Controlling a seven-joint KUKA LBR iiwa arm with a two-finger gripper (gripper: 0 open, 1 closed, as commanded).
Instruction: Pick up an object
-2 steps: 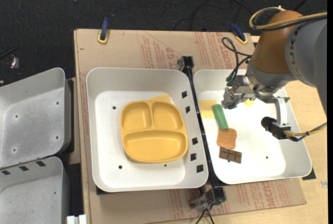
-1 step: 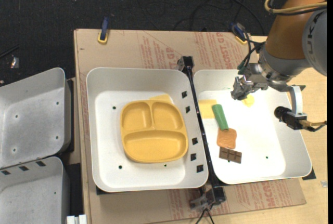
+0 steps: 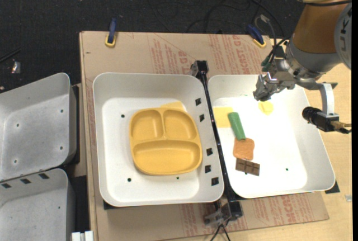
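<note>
Two shallow white bins sit side by side; the left bin (image 3: 106,122) holds a yellow three-compartment plastic tray (image 3: 165,142). The right bin (image 3: 291,145) contains a green stick (image 3: 236,125), an orange block (image 3: 244,149), a brown chocolate-like bar (image 3: 248,167) and a small yellow piece (image 3: 266,107). The gripper (image 3: 264,93) hovers just above the yellow piece; its jaw opening cannot be told.

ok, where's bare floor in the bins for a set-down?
Right bin: free right of the green stick, orange piece and brown block. Crowded along its left wall. Left bin: the yellow tray covers the middle, leaving narrow margins.
</note>
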